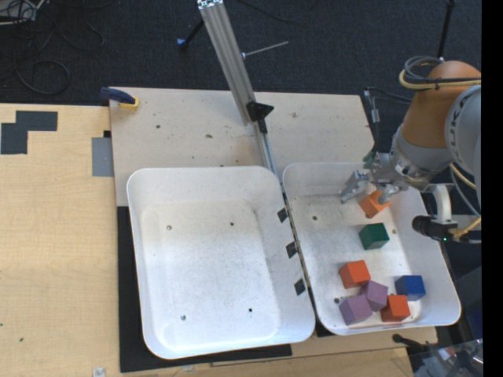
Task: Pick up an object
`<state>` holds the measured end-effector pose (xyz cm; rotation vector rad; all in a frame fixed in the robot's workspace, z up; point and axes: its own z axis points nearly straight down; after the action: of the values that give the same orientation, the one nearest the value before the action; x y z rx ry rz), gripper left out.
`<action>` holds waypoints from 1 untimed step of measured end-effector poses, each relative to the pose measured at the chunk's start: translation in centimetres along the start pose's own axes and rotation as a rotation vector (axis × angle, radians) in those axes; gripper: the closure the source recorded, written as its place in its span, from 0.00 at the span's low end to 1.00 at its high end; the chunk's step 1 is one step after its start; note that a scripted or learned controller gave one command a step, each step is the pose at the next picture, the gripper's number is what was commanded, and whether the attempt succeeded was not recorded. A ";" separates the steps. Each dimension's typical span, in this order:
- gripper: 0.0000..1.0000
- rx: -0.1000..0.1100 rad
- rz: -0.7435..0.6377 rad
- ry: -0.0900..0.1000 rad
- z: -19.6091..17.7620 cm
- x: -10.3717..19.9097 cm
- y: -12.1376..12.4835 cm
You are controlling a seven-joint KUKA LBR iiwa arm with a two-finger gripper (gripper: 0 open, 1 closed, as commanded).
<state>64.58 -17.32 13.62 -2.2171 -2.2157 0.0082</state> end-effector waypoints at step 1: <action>1.00 -0.006 0.001 -0.001 -1.4 -0.1 0.1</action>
<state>64.73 -17.41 15.01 -2.2222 -2.2175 0.0029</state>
